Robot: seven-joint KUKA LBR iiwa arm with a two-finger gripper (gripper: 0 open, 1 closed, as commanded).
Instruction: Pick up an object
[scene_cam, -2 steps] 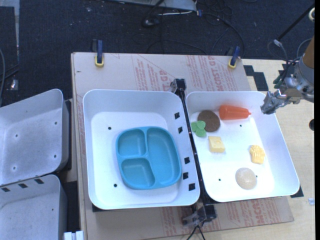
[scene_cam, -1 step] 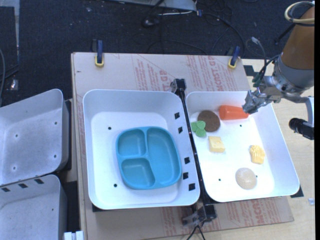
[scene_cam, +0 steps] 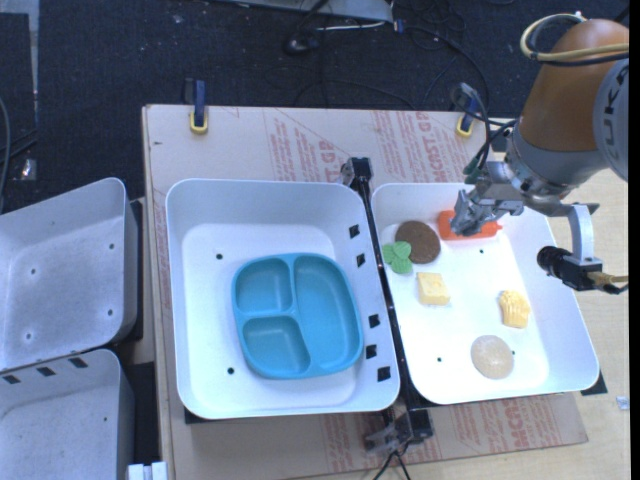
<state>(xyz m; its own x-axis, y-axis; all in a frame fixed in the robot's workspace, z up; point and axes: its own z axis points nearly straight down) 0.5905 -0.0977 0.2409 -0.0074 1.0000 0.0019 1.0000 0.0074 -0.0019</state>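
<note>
My gripper reaches down at the back of the right bin, right over an orange-red flat object that peeks out beneath it. Whether the fingers touch it is unclear. Just left of that lies a brown round patty with a green leafy piece against it. A pale yellow cube sits mid-bin. A yellow corn-like piece lies to the right, and a beige round disc sits near the front.
The left bin holds a blue divided plate. A black divider runs between the bins. White trays lie off the bench at left. Yellow clamps hold the board's back edge.
</note>
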